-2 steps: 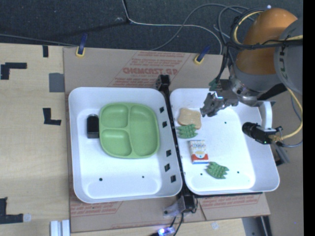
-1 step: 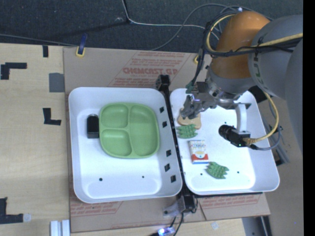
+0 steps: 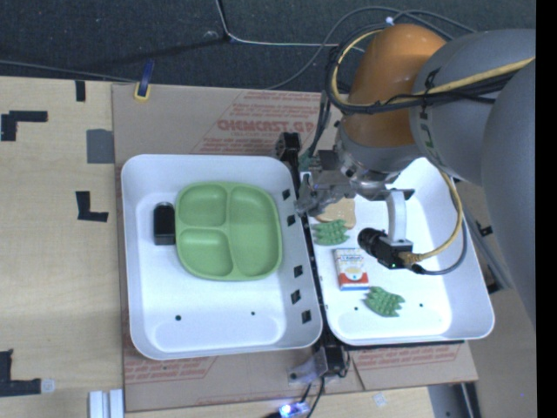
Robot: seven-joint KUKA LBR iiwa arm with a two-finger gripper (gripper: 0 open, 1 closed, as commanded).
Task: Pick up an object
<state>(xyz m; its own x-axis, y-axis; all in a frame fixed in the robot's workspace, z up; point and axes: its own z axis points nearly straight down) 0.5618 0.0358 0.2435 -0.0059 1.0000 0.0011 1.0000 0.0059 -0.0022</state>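
Camera view: small red-and-white carton, print too small to read.

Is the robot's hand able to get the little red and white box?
Probably yes. The box lies flat in the right bin, nothing on top of it, with the hand hanging just above and beside it.

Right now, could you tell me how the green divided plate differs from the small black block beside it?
The green divided plate is pale green, wide and split into compartments; the small black block is dark, plain and far smaller. The plate lies mid-bin, the block at its left edge, nearer the bin wall. Both rest in the left white bin.
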